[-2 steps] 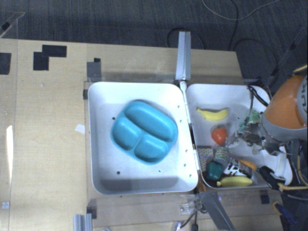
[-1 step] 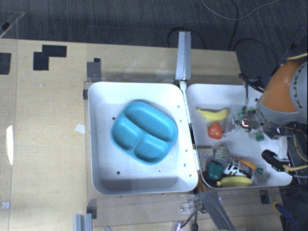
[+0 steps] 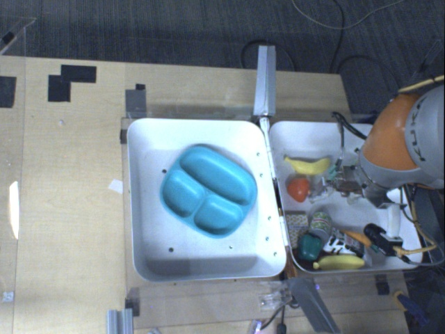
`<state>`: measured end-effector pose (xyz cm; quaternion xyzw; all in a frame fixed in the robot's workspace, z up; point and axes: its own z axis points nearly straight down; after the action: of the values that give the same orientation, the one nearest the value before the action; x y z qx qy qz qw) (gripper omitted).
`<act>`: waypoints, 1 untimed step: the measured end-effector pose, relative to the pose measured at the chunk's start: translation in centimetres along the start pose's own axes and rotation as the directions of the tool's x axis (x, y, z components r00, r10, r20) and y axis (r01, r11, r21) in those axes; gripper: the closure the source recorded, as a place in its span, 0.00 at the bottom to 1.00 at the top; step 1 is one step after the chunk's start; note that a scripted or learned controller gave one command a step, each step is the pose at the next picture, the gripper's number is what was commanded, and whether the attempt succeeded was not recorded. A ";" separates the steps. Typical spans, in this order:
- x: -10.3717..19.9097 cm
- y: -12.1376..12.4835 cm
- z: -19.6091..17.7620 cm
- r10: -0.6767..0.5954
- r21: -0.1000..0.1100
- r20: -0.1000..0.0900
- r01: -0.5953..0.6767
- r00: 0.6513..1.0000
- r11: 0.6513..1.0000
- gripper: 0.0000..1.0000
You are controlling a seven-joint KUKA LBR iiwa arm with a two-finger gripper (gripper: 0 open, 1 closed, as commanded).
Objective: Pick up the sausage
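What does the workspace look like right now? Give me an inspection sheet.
Surface: wooden bench with left bin and right bin.
Job's things: sausage cannot be told apart among the right bin's items.
Clutter: blue divided tray in left bin; banana, red fruit, second banana, teal cup in right bin.
Grippers: gripper low in right bin beside the red fruit; grip unclear.
Cables: black cable on floor.
Surroundings: dark carpet.

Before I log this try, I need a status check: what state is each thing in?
Blue tray: upright in left bin, nothing in its compartments.
Banana: lying in right bin.
Red ball: resting below the banana.
End effector: low in right bin, near the ball.
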<state>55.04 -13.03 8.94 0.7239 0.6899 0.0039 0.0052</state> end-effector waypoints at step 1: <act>3.9 -1.3 0.0 0.235 0.000 -0.001 -0.235 0.972 0.972 0.00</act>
<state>53.93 -9.04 8.93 0.8003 0.5996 0.0049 0.0047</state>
